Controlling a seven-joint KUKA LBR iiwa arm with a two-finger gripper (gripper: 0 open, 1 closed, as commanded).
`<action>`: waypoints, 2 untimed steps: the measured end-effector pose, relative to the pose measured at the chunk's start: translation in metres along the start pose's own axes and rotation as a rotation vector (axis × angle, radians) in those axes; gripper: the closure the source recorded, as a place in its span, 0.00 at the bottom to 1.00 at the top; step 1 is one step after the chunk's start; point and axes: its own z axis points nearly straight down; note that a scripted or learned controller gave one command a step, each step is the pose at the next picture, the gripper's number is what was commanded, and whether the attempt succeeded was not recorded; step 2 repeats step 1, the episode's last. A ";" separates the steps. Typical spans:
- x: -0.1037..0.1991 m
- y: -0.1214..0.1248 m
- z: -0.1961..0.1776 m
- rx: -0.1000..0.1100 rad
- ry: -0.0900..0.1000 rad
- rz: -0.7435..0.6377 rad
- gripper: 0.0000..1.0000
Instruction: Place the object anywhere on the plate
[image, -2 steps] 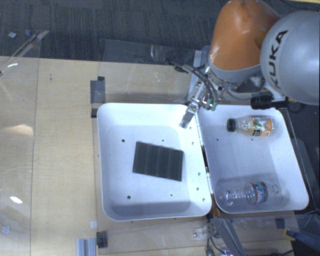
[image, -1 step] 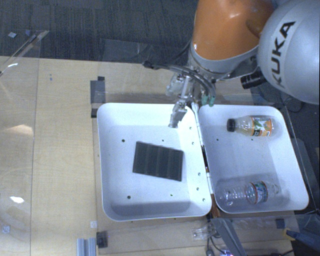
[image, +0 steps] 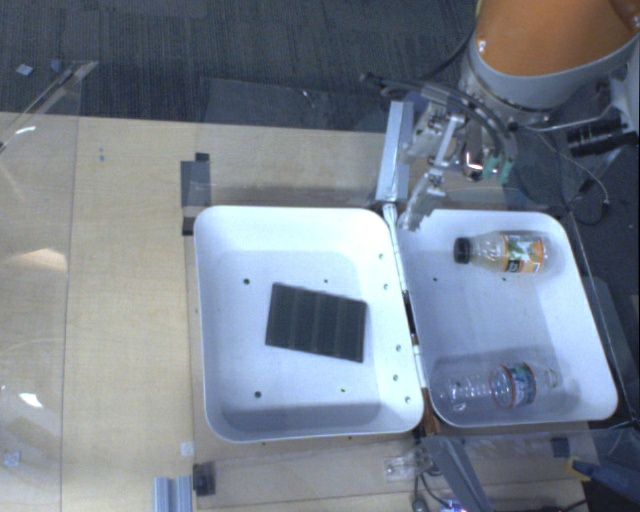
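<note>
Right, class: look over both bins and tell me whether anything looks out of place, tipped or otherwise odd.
Both bottles in the right bin lie on their sides: the juice bottle near the far wall, the clear bottle near the front. The dark plate in the left bin sits slightly askew. Nothing looks spilled.

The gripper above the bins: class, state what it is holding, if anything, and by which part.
Nothing. The gripper hangs over the back rim between the bins; both bottles lie apart from it in the right bin.

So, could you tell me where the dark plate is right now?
In the camera view the dark plate lies flat near the middle of the left bin, apart from both bottles in the right bin.
</note>
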 end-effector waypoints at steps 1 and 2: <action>-0.050 0.043 0.039 0.001 0.008 -0.019 0.00; -0.050 0.043 0.039 0.001 0.008 -0.019 0.00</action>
